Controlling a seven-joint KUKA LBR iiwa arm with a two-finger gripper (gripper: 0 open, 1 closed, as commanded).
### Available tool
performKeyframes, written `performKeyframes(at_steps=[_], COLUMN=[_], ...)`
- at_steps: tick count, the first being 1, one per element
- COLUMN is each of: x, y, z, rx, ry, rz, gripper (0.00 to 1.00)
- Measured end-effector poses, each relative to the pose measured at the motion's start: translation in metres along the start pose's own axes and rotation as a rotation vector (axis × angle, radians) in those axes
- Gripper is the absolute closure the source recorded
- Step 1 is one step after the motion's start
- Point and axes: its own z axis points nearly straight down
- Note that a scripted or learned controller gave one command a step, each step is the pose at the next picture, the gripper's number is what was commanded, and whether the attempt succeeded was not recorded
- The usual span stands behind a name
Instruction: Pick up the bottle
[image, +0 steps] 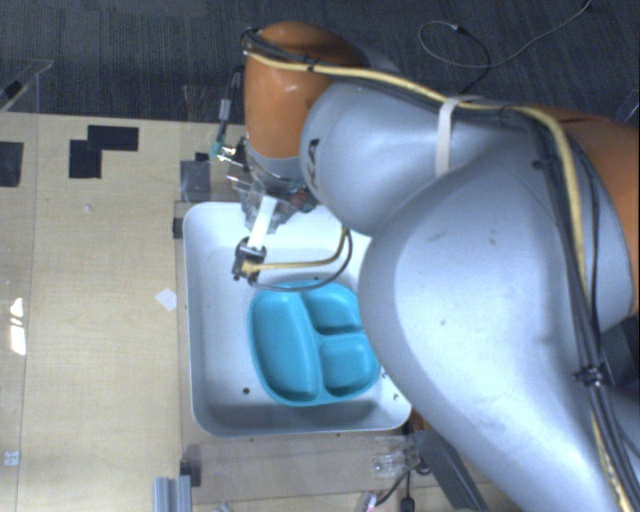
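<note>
My gripper (279, 204) hangs below the orange wrist band, over the far end of a white bin (205, 330). Its tip is small and dark against the arm, and nothing can be made out in it. The bulky grey arm covers the right side of this bin and everything to the right of it.
A blue tray (300, 345) with three compartments lies in the near half of the white bin. Bare white floor runs along the bin's left side. Pale bench top with black markings (103, 147) stretches to the left of the bin.
</note>
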Motion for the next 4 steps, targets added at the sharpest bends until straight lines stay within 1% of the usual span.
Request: performKeyframes(at_steps=[3, 4], x=[0.0, 0.0001], y=[-0.0013, -0.0013], z=[0.0049, 0.0049], rx=[0.002, 0.002], ry=[-0.003, -0.003], rz=[0.084, 0.084], gripper=[1.0, 0.0])
